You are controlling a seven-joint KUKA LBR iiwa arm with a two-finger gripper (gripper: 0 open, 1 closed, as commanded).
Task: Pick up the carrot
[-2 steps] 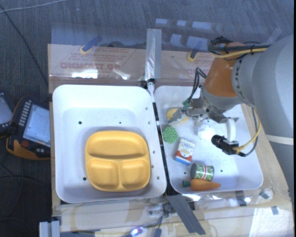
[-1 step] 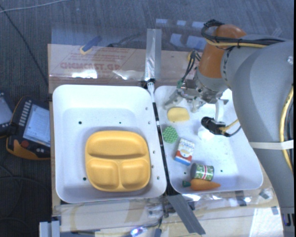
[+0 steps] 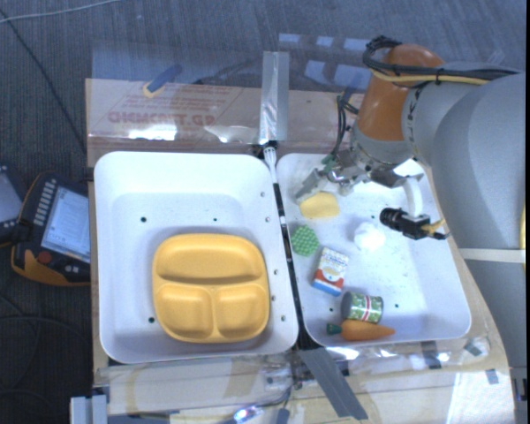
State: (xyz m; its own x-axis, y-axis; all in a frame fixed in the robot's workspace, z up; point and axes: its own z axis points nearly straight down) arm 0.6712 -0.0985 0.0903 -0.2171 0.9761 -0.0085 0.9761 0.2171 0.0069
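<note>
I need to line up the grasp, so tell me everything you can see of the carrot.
The carrot is small, orange and smooth, like a plastic toy, with a dark green stub at its left end. It lies flat, lengthwise left to right, tapering rightward, along the near wall of the right bin. A green can lies right behind it, seemingly touching. The end effector is at the bin's far end, well away from it.

Bright, even light; slight softness
</note>
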